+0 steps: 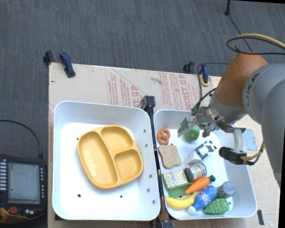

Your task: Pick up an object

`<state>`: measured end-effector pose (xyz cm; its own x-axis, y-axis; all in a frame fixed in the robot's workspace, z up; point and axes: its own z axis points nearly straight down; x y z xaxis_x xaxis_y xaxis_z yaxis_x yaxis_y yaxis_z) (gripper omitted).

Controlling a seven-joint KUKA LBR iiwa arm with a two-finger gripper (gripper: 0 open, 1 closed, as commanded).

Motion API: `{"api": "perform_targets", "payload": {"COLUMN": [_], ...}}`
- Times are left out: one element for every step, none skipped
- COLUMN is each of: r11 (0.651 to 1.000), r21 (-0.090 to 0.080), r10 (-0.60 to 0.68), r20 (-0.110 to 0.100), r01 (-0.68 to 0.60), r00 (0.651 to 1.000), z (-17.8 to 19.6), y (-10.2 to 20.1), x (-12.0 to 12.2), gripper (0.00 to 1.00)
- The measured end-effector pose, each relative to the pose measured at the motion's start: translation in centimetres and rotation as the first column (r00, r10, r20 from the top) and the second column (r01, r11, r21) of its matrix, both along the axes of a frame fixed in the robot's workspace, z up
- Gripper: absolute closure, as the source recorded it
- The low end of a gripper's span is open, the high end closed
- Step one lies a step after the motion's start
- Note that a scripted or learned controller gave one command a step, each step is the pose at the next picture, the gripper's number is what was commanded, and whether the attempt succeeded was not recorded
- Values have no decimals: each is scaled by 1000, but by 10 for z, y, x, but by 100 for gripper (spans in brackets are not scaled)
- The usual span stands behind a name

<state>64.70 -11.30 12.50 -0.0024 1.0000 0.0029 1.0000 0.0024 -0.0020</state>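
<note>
From my cam the two-finger gripper [192, 128] is up over the back of the right white bin [248, 193], fingers closed on a small round green fruit [193, 134], looks like a lime. Pretzel [163, 135] and bread slice [169, 156] sit just left of it. Yellow divided plastic tray [110, 155] is in the left bin [62, 129].

Glossy yellow plastic tray [109, 155]
</note>
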Motion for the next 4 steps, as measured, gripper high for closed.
{"api": "perform_targets", "payload": {"r11": [1000,1000,1000,1000], "r21": [-2,-1,-1,0], "r10": [0,-1,-2,-2], "r20": [-2,-5,-4,-6], "r01": [0,1,2,2], "r00": [1000,1000,1000,1000], "z": [-38,-28,-28,-18], "y": [15,15,15,15], "x": [-4,-4,-4,-4], "gripper": [0,100,0,100]}}
